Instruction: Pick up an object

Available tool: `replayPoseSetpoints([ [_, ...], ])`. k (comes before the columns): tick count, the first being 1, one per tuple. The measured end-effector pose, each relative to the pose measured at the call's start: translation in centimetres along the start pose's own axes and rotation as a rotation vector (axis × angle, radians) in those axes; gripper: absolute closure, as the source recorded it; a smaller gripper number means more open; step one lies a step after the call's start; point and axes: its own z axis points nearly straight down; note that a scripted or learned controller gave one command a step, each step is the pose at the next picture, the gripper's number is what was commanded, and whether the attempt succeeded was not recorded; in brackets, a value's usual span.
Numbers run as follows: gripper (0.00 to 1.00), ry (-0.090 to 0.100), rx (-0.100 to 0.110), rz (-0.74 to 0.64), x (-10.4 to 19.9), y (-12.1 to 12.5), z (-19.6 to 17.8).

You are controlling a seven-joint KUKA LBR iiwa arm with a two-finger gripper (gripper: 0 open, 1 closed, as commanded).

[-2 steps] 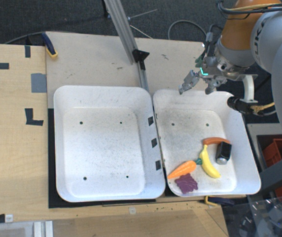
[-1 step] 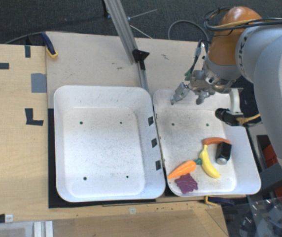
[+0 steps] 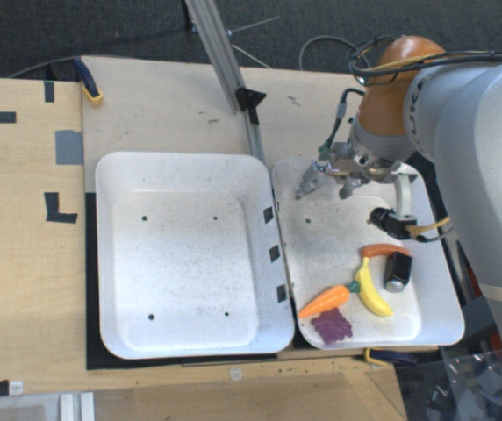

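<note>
I logged the two-finger gripper [image 3: 328, 183] spread wide, empty; clustered yellow plastic banana [image 3: 372, 291] and orange carrot [image 3: 325, 301] risked a mis-grasp.

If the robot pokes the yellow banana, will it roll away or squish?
The banana looks like smooth, shiny toy plastic, so it probably stays stiff. Its curved shape would likely make it spin or slide rather than roll far. The carrot and black can beside it might stop it.

Even bright light, soft shadows, slightly grainy and blurred
</note>
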Motion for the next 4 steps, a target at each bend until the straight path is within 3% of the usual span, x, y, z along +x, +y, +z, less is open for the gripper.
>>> replayPoseSetpoints([
  [1, 0.00, -0.001, -0.003, -0.001, 0.1, -0.1, 3.9],
  [2, 1.00, 0.000, -0.004, -0.002, 0.2, 0.0, 2.7],
  [4, 1.00, 0.001, -0.009, 0.000, 0.0, 0.1, -5.9],
])
